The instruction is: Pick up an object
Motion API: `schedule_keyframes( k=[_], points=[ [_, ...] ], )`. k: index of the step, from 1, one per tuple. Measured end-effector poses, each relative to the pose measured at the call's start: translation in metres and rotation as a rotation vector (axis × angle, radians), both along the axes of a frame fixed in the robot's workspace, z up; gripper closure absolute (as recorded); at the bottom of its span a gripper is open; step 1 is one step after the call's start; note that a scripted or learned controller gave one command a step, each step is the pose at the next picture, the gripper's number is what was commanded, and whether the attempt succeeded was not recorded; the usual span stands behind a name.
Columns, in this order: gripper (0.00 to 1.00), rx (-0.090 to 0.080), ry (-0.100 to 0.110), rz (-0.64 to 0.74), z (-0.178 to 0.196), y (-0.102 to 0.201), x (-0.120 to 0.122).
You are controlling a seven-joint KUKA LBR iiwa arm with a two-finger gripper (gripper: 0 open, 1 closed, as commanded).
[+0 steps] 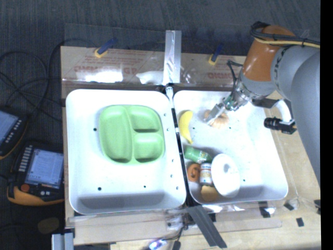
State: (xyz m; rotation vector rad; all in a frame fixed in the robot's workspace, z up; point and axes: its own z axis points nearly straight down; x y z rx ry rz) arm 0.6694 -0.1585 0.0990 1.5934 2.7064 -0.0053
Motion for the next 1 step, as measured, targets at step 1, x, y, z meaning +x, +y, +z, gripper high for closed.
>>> schedule_keyframes(
  k=[1],
  points=[
    [1.00,0.000,-0.001,-0.472,0.1043,0.0295,-0.0092]
  ],
)
